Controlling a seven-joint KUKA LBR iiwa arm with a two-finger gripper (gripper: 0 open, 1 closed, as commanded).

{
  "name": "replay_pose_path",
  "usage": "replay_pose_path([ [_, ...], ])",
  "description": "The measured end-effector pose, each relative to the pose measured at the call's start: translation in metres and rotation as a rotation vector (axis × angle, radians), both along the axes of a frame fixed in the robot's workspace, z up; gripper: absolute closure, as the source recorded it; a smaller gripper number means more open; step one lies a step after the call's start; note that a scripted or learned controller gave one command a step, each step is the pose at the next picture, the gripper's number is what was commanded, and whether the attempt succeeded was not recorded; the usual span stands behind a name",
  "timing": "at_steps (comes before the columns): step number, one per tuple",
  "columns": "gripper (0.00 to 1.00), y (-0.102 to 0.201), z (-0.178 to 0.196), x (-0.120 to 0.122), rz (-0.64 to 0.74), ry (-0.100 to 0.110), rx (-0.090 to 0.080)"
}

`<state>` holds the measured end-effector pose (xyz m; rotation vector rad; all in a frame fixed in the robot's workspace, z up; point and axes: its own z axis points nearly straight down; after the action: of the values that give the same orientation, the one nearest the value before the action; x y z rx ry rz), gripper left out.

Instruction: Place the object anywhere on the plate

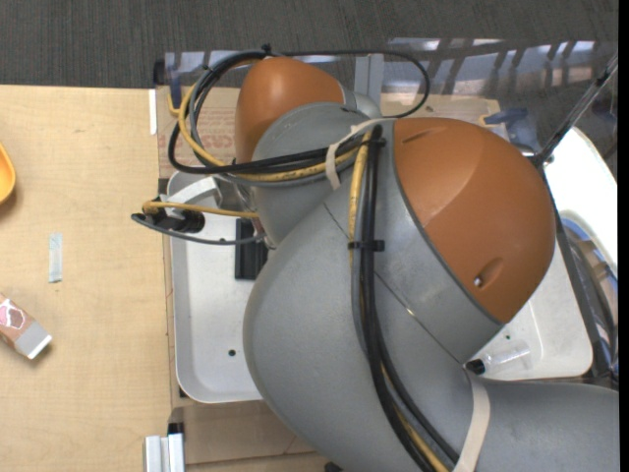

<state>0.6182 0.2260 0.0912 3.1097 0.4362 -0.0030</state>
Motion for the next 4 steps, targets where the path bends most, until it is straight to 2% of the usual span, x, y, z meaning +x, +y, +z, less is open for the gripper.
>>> replay_pose_path([
  [1,0.0,0.0,0.001,0.018,-0.083,-0.001,0.001],
  [2,0.0,0.0,0.099,0.008,-0.084,0.0,-0.001],
  [3,0.0,0.001,-0.001,-0.081,-0.033,0.003,-0.003],
  [4,0.0,0.001,-0.001,-0.14,-0.077,0.003,-0.004],
])
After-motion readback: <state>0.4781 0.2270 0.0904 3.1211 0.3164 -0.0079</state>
